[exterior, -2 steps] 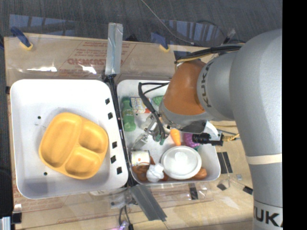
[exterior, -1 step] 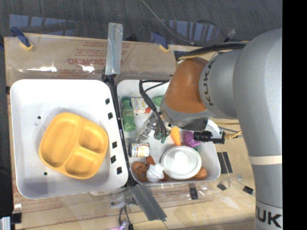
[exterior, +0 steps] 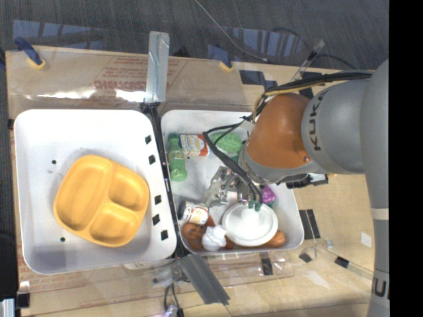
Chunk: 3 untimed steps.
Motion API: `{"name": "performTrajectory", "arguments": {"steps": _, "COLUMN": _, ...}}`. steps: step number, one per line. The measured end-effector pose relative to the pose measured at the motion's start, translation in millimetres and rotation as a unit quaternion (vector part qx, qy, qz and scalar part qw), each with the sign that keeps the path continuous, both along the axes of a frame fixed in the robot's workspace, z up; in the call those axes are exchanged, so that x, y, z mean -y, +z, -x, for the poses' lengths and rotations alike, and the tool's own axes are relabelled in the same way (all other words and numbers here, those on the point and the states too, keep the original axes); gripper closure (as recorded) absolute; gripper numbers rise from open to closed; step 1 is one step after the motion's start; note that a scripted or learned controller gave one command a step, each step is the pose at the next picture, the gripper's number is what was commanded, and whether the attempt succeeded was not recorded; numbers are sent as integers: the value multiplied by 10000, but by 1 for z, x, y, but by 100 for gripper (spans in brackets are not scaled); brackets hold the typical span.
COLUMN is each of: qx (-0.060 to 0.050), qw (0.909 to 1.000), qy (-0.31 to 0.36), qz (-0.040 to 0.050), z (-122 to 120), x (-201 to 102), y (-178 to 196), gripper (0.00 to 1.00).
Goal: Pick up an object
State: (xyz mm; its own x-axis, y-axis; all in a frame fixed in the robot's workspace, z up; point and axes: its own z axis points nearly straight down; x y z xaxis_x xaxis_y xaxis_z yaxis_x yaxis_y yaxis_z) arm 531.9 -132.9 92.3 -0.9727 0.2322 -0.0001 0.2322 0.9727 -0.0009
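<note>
Objects for picking lie crowded in the right shallow white bin (exterior: 291, 224): a green plastic bottle (exterior: 177, 162) at its left, a round white plastic bowl (exterior: 250, 226) near the front, and a small white crumpled item (exterior: 213, 238) just left of it. The grey arm's fingers (exterior: 232, 189) hang low above the bowl's far edge; I cannot tell how far apart they are. A yellow divided plastic tray (exterior: 100, 199) sits in the left white bin (exterior: 33, 177).
</note>
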Motion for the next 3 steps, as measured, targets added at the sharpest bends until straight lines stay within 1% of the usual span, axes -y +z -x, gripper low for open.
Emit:
{"name": "performTrajectory", "arguments": {"steps": 1, "qx": 15, "qw": 9879, "qy": -1554, "qz": -4, "z": -59, "x": -22, "y": 1, "gripper": 100}}
{"name": "performTrajectory", "arguments": {"steps": 2, "qx": 13, "qw": 9878, "qy": -1554, "qz": -4, "z": -59, "x": -22, "y": 0, "gripper": 0}}
{"name": "performTrajectory", "arguments": {"steps": 3, "qx": -5, "qw": 9969, "qy": -781, "qz": -4, "z": -22, "x": 10, "y": 14, "gripper": 0}}
